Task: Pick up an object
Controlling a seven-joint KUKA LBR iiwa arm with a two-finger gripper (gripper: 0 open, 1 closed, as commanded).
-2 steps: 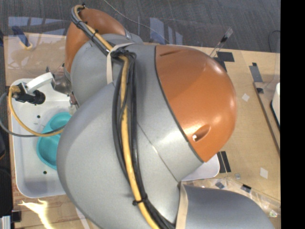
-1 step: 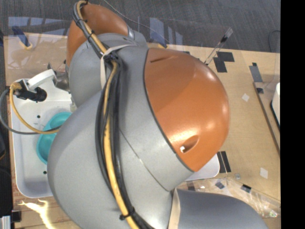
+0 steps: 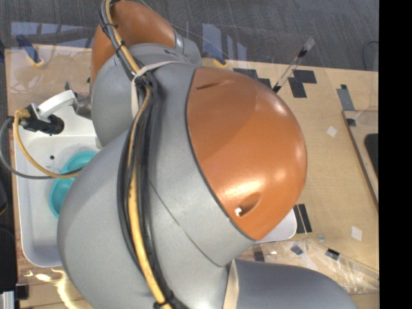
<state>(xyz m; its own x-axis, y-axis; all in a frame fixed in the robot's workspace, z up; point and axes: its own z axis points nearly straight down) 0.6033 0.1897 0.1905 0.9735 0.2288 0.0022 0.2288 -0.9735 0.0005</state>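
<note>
One bulky grey arm with an orange band (image 3: 244,153) filled our near view, hiding its end effector, whose state we could not tell. Beyond it, a shallow white plastic bin (image 3: 29,192) held a teal rounded object (image 3: 64,185), half hidden. We judged it light, stiff and smooth, best gripped across its rim.

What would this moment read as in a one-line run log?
arm: blocks most of view | gripper: fingers hidden | left bin: teal object partly visible | grasp: unconfirmed
</note>
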